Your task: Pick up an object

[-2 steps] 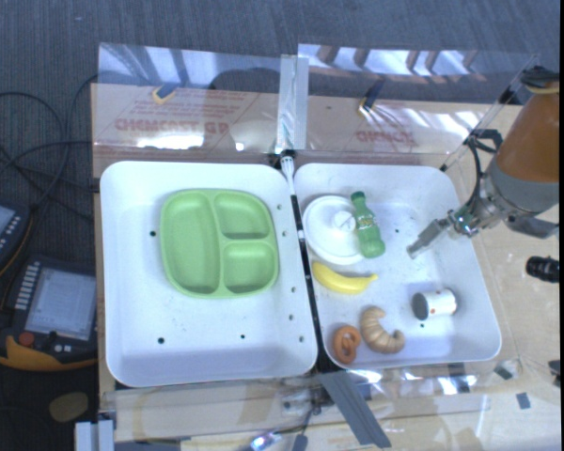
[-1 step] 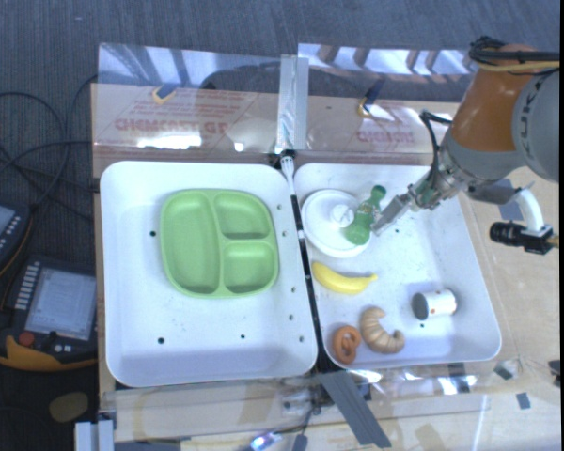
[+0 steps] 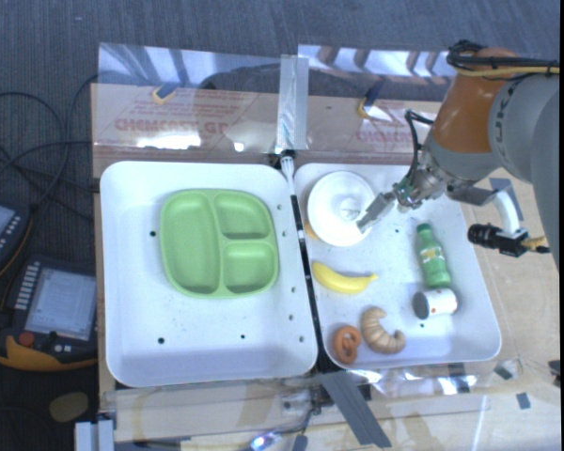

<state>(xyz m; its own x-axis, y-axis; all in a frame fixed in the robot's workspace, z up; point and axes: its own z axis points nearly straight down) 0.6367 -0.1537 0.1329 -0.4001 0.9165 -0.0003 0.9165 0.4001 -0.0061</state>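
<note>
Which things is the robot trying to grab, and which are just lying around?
For the job (right bin, any could be picked):
white bowl, under the gripper
banana
green bottle
croissant
orange fruit
small white cup

Just lying about:
green divided plate in the left bin
tablet beside the bench

Arm [image 3: 508,111] cut off by right edge — base out of frame. Gripper [image 3: 371,216] overlaps white bowl [image 3: 334,205], covering part of rim; finger state too small to tell. Small grey-and-white object [image 3: 434,303] below green bottle [image 3: 433,255] — identity unclear.
</note>
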